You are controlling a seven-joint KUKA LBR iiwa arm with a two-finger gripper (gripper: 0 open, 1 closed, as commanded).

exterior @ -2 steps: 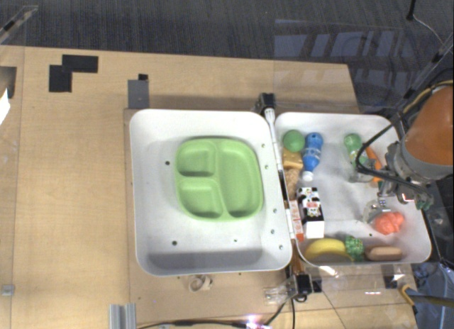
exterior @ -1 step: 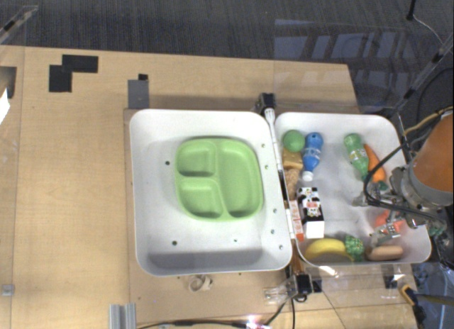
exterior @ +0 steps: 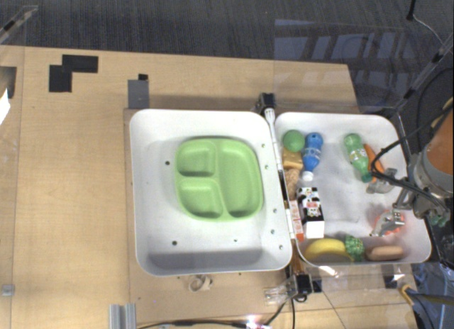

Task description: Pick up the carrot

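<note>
The carrot (exterior: pixel 381 171) showed as a small orange sliver in the right-hand white bin (exterior: pixel 333 200), toward that bin's right side, just right of a green plastic bottle (exterior: pixel 357 154) and partly crossed by a dark cable. It lay on the bin floor, not between any fingers.

The gripper (exterior: pixel 392 222) sat lower in the same bin, below the carrot and near the right wall, above a brown sausage-shaped item (exterior: pixel 385 252) at the bin's lower edge. Whether its fingers were apart or together could not be told; the metal parts were too small and blurred. The arm (exterior: pixel 434 171), grey with an orange band, came in from the right edge of the frame.

Other things lined the right bin's left side: a green ball (exterior: pixel 293 140) at the top, a blue-capped bottle (exterior: pixel 312 152) beside it, a black and white carton (exterior: pixel 310 205) lower down. A banana (exterior: pixel 325 249) and a green leafy piece (exterior: pixel 354 247) lay along the bottom edge, left of the sausage-shaped item.

The left white bin (exterior: pixel 152 200), touching the right one, held a light green divided tray (exterior: pixel 218 178) with three compartments in its middle. Both bins rested on a tan wooden tabletop (exterior: pixel 64 200), with black marks in its upper left.
</note>
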